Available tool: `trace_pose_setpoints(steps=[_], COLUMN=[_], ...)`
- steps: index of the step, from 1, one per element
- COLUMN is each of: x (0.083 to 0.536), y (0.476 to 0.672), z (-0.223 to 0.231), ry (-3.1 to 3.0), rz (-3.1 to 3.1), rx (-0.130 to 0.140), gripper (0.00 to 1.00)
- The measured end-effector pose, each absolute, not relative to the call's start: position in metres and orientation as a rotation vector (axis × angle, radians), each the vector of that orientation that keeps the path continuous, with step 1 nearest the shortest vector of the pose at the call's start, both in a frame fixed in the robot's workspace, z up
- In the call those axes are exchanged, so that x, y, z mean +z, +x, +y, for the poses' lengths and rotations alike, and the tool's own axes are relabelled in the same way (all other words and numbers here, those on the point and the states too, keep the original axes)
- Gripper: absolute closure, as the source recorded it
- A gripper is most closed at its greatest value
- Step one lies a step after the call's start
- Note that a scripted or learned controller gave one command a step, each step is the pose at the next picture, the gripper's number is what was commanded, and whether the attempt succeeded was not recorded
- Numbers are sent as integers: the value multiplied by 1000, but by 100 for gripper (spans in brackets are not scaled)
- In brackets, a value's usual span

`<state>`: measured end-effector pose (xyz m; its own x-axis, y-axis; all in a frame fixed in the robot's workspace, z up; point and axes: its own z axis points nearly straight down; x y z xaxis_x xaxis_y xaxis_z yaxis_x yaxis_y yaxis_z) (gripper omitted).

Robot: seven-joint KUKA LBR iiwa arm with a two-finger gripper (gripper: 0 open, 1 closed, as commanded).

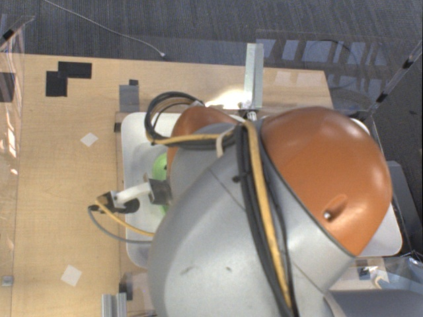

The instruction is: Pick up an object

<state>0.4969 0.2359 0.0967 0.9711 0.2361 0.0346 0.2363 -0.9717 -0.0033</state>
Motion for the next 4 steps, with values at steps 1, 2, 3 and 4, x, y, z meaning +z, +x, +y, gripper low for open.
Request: trace_pose_setpoints(steps=[1, 2, 3, 4], x=[95, 95, 96, 97], y=[508, 516, 509, 497], z=[236, 235, 238, 236], ry=[-2976, -2634, -3015, -3117], rz=[-992, -1714, -858, -315], rx=[-24, -25, -49, -53], gripper=[100, 100, 100, 100])
